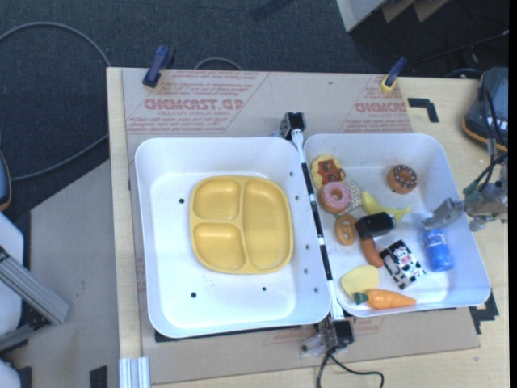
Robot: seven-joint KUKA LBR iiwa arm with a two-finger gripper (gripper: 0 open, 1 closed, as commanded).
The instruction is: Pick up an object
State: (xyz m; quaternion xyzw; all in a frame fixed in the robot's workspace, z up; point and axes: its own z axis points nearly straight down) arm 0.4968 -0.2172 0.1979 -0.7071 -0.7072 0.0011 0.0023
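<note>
White plastic bins sit side by side on a plywood bench (pixel 242 95). Left bin (pixel 161 168) holds a yellow divided plate (pixel 241 223). Right bin (pixel 436 156) holds the small items, any of which could serve as the object to pick: a pink doughnut (pixel 334 196), a brown doughnut (pixel 401 179), a pretzel (pixel 346 230), a red-and-yellow piece (pixel 327 169), a black block (pixel 374 224), a black-and-white cow-patterned toy (pixel 401 263), a pale yellow slice (pixel 360 280), a carrot (pixel 389 300) near the front rim, and a blue bottle (pixel 438 248) toward the right wall. Gripper (pixel 454 213) enters from the right edge, above and just beside the bottle's top; whether it is spread or pressed together cannot be told at this size. Nothing is seen between its tips, and every item lies in the bin. Judged progress: approach stage only; grasp and lift remain to be done.
</note>
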